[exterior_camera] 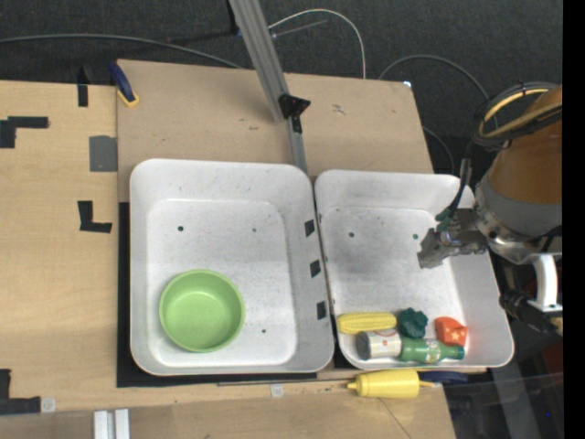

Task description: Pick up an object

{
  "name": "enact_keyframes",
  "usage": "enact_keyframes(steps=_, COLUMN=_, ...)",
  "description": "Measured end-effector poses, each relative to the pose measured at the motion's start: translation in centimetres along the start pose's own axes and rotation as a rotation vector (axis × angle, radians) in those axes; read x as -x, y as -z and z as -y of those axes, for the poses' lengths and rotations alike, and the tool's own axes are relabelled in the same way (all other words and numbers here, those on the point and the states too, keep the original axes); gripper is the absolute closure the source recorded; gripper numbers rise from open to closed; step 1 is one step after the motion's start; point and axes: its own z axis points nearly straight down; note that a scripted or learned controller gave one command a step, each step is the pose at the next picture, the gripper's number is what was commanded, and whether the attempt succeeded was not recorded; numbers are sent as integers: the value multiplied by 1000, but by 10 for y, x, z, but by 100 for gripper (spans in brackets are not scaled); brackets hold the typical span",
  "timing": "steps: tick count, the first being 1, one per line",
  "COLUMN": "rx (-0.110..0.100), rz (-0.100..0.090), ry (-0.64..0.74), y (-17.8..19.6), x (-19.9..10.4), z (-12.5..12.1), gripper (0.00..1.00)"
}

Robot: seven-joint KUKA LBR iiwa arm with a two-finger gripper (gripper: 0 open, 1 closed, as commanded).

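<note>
My gripper (431, 252) hangs over the right side of the right bin (384, 190), above bare floor. Nothing shows between its fingers. Along that bin's near edge lie a yellow corn cob (366, 322), a dark green toy (412, 320), an orange-red object (451, 332), a white can with a red label (377, 345) and a green bottle (430, 352). These lie below the gripper in the view, apart from it. A green bowl (201, 310) sits in the near left corner of the left bin (219, 176).
A yellow bottle (388, 384) lies on the bench just outside the right bin's near edge. A grey metal pole (260, 44) slants down from the top to the gap between the bins. Cables run across the dark floor behind the bench.
</note>
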Motion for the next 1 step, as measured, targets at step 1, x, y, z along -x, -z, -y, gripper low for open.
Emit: enact_keyframes(steps=1, rx=-1, rz=0, ry=-1, y=-11, x=-50, z=-5, gripper=100)
